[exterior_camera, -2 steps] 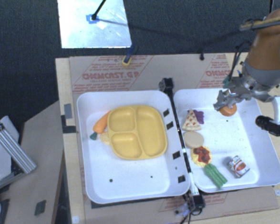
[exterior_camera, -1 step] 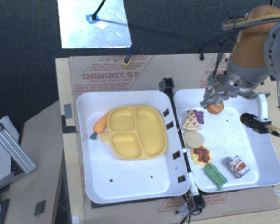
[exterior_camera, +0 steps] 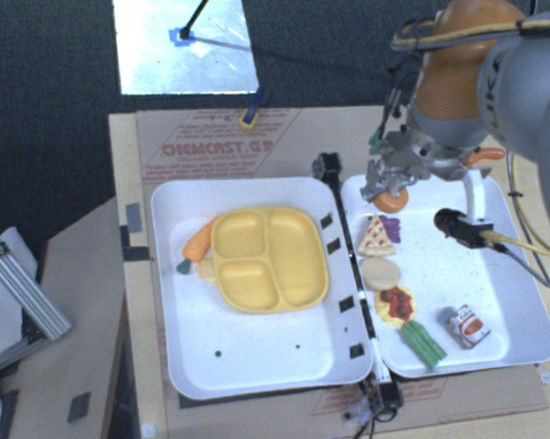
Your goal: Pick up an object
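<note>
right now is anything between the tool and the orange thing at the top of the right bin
Nothing visible. The tool sits directly over the orange piece, with the pizza slice lying clear below it.

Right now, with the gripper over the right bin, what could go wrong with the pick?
1. The gripper hangs at an orange piece near the bin's far wall; the fingers may strike that wall.
2. The pizza slice and a purple piece lie close by, so they could be pushed.
3. The orange piece looks low and may slip out.

Slanted overhead view of 2 bins (exterior_camera: 267, 374)
</note>
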